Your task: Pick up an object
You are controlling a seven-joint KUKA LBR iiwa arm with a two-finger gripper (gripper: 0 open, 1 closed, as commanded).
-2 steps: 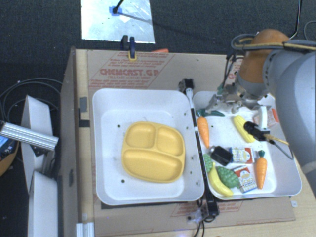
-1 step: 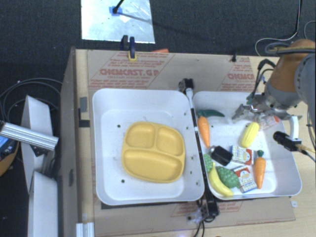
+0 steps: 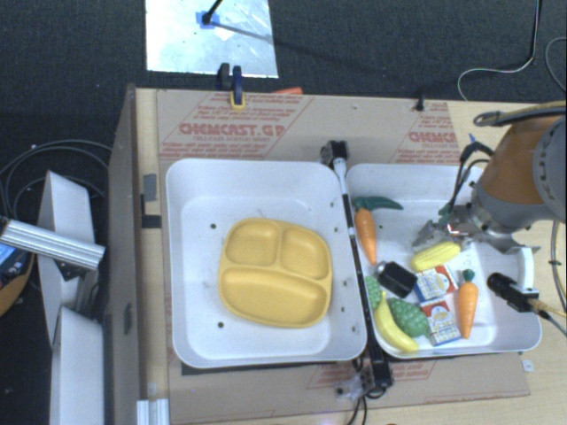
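Note:
My gripper [image 3: 438,232] hangs low over the middle of the right bin [image 3: 505,330], just above and touching or nearly touching a yellow corn-like piece [image 3: 436,256]. To its left lies a long carrot with a green top [image 3: 365,230]. In front of the corn sit a black block [image 3: 397,279], a small red and white carton [image 3: 433,287] and a short carrot [image 3: 467,305]. A banana [image 3: 391,328], a green knobbly piece [image 3: 408,317] and another small carton [image 3: 443,328] lie at the bin's near edge.
The left bin [image 3: 199,237] holds a yellow divided plate [image 3: 275,273]. A clamp [image 3: 337,155] stands on the wall between the bins. The grey arm with its orange band [image 3: 518,168] crosses the right bin's far right corner.

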